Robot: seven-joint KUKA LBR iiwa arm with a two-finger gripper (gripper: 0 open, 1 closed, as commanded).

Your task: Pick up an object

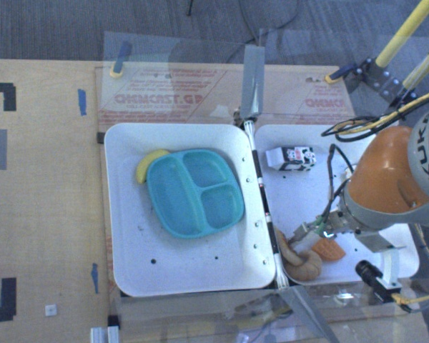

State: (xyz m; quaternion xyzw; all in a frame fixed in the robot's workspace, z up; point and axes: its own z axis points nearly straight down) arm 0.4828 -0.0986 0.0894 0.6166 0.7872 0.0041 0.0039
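Note:
My gripper (309, 236) is low in the right bin (386, 266), near its front left corner. It hangs right over a tan, curled, bread-like object (302, 264) and touches or nearly touches an orange object (330, 250) just to its right. The arm's orange band (386, 170) and grey wrist cover much of the bin's right side. A small white box with black markings (291, 157) lies at the back of the right bin, apart from the gripper.
The left bin (129, 249) holds a teal divided plate (194, 191) with a yellow object (149, 164) partly under its back left edge. A raised divider (261, 199) separates the bins. Cables (357, 127) and yellow bars (407, 27) stand at the back right.

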